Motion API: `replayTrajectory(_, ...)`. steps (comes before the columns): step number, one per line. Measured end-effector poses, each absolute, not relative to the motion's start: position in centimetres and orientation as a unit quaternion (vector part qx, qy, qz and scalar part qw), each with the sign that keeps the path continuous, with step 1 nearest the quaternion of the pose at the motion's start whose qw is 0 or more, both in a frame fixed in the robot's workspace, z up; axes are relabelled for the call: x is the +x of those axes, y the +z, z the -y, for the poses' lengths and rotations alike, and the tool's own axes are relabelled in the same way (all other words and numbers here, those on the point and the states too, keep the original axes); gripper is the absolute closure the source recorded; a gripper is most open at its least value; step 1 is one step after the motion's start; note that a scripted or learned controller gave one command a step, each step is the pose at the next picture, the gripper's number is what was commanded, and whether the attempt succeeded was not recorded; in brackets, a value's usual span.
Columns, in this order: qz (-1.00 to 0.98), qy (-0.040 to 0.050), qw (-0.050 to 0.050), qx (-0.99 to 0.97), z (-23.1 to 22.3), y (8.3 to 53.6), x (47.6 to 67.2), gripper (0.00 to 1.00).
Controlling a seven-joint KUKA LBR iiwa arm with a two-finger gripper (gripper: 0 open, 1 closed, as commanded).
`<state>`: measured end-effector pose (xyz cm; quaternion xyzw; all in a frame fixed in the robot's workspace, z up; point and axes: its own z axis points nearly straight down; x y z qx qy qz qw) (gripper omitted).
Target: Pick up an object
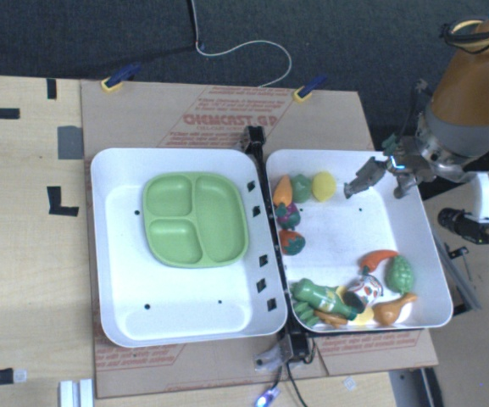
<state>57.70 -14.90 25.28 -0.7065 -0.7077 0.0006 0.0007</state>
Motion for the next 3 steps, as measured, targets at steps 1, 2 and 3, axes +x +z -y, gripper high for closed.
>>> replayTrajectory(1, 0.706, 0.0041, 0.007, -0.708, 14.6, 18.4, 47.7, 0.00)
replayTrajectory(2, 0.710, -0.0058, -0.007, -0.705, 10.5, 36.4, 48.6, 0.00)
replayTrajectory(3, 0.708, 0.0007, 0.000, -0.706, 10.6, 36.4, 48.4, 1.00)
